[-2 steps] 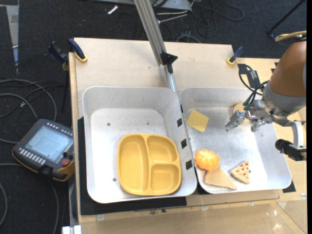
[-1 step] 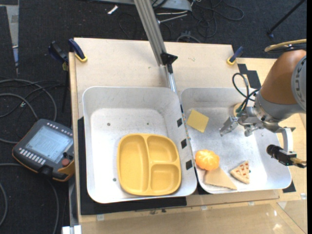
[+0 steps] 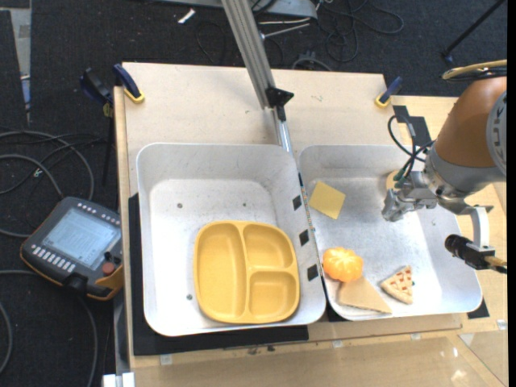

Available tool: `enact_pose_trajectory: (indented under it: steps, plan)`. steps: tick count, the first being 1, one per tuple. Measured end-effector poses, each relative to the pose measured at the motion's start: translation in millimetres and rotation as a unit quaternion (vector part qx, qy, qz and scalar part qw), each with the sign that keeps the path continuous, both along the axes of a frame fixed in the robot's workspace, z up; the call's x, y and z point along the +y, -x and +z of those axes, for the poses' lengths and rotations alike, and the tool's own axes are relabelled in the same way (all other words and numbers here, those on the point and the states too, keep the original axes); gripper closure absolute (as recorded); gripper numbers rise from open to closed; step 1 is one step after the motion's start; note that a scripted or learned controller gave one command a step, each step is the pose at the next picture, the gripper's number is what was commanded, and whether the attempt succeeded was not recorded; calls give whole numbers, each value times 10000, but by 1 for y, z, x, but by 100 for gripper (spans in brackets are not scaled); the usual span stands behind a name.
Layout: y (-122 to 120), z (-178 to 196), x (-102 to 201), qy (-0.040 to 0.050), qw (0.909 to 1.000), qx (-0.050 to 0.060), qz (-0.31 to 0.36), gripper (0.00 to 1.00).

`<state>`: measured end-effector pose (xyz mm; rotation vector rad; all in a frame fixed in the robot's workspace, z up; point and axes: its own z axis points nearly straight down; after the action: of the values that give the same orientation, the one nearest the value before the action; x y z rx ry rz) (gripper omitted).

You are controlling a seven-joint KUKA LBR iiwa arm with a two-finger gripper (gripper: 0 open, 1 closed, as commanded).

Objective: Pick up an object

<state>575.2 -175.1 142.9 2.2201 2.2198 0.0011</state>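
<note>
No legible text, labels or numbers anywhere

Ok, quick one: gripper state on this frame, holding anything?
Gripper: over the right bin, open or shut cannot be told; nothing seen between it, so no hold visible.

Divided tray (image 3: 246,272) lies in the left bin (image 3: 161,184); cheese slice (image 3: 327,199), orange (image 3: 343,264) and pizza slice (image 3: 398,284) lie in the right bin (image 3: 355,164)
</note>
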Motion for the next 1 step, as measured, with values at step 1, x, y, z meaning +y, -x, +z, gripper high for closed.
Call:
enact_pose_trajectory:
  steps: [1]
  plan:
    - [-5,43,-1,6,10000,-20,10,100]
